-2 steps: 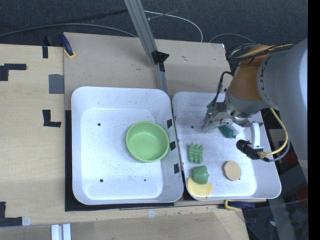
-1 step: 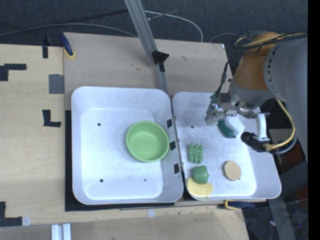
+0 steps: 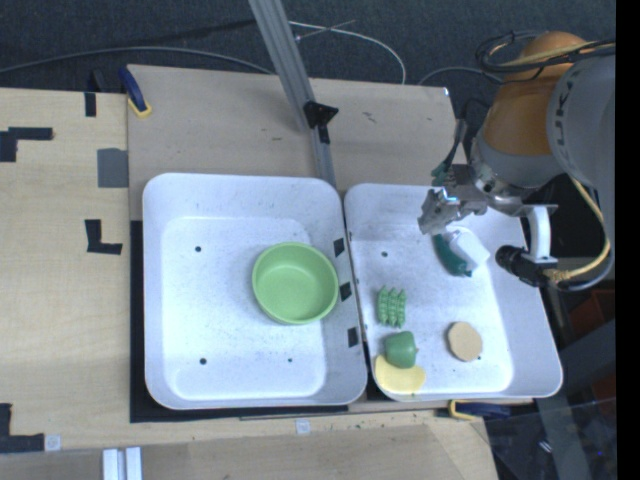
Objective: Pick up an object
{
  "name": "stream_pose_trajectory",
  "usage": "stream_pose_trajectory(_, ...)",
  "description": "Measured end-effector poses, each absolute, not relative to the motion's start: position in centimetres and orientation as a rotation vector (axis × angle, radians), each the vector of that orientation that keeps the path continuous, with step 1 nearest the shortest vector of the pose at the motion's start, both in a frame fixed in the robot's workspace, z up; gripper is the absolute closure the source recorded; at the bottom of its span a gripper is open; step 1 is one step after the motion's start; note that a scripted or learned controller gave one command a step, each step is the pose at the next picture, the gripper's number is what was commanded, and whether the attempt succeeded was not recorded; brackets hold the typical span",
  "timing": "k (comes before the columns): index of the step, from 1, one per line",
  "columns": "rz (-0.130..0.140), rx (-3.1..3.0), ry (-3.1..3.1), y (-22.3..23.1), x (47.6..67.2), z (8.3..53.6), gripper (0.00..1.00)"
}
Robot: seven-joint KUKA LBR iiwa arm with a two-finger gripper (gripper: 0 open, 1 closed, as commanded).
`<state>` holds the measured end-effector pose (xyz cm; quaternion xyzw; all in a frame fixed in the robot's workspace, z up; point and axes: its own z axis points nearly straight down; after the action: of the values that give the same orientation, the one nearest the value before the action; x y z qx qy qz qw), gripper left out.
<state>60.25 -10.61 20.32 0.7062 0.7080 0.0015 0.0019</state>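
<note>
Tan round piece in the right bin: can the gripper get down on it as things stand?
Probably yes. The tan round piece lies alone with bare floor around it, apart from the green items; the gripper hovers farther back over the right bin.

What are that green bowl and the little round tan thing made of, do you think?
The green bowl in the left bin looks like moulded plastic: one even pale green, smooth, with a soft sheen on its rim. The round tan disc in the right bin looks matte and evenly coloured, perhaps wood or foam or plastic play food; the view is too small to settle it.
</note>
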Motion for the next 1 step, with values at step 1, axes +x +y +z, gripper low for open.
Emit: stream_pose_trajectory(1, 0.004, 2.217, 2.221, -10.59, 60.35, 25.62, 1.0)
